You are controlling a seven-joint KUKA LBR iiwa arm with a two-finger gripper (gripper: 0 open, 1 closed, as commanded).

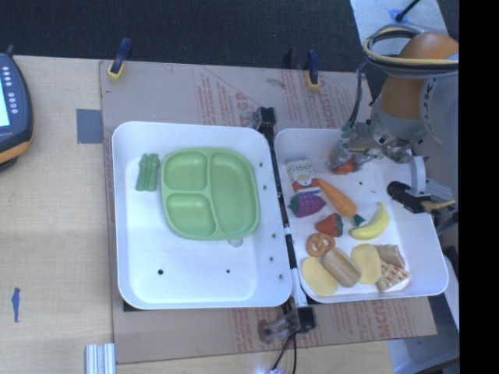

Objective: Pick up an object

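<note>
My gripper (345, 153) hangs low over the back of the right bin (421, 287), near its far wall. A small red-orange item (344, 165) lies right under it; whether it is gripped is unclear. Toy foods fill the bin in front: a small carton (299, 170), an orange carrot (337, 197), purple grapes (308, 203), a strawberry (330, 224), a banana (372, 223), a pretzel (319, 245), a hot dog (341, 266) and a waffle-like slice (390, 265).
The left bin (195, 287) holds a green divided plate (210, 193) and a green bean bundle (147, 171) by its left wall. Two yellow rounds (316, 277) lie at the right bin's front. A handheld controller (12, 107) rests at the bench's left edge.
</note>
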